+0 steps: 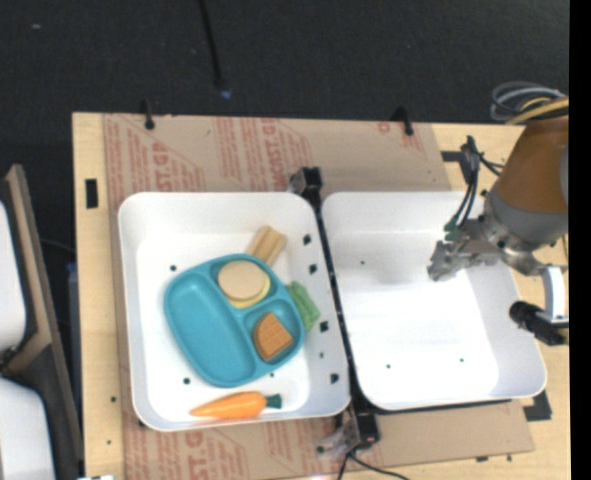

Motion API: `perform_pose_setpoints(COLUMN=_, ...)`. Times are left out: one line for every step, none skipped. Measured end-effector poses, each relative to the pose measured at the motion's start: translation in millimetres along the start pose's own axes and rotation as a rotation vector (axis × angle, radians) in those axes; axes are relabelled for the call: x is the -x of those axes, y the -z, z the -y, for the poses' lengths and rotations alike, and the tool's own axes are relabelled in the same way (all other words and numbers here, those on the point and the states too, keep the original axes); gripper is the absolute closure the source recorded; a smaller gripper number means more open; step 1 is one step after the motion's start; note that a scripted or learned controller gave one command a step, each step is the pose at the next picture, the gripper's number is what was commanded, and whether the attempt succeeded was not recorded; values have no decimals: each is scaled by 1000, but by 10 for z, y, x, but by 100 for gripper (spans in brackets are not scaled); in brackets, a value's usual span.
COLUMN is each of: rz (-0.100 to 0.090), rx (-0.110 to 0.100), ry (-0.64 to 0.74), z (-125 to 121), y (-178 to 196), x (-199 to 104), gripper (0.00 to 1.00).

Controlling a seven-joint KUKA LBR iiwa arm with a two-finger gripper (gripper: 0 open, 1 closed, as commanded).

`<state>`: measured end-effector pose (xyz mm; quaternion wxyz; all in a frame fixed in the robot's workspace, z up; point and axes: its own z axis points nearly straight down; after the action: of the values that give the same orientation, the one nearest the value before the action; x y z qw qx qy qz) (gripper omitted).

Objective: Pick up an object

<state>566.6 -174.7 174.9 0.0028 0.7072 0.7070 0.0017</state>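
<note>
Objects for picking all lie in the left bin, well apart from the claw, which hangs over the right bin near its far right side. Camera view: a blue compartment tray sits far to the claw's left, carrying a round tan disc and a brown waffle-like piece; a tan block rests at the tray's far edge, a green item touches its right edge, and a carrot lies nearer the camera beside the bin wall. Claw state: cannot be told, as the tip is small and dark. Nothing is seen between its tips. Risk: a descent from this position would probably close on bare bin floor; the carrot's closeness to the wall could block one finger. Red print repeats across the cardboard sheet under the bins but is not legible.
</note>
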Motion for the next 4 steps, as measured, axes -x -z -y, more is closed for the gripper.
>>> perform_pose_setpoints(rz=0, rx=-1, ry=0, z=-13, y=504, x=8, gripper=100)
perform_pose_setpoints(rz=-2, rx=-5, ry=3, z=23, y=565, x=-409, gripper=100)
perform_pose_setpoints(rz=-2, rx=-6, ry=4, z=25, y=501, x=-908, gripper=100)
perform_pose_setpoints(rz=-3, rx=-6, ry=4, z=186, y=506, x=-1465, gripper=100)
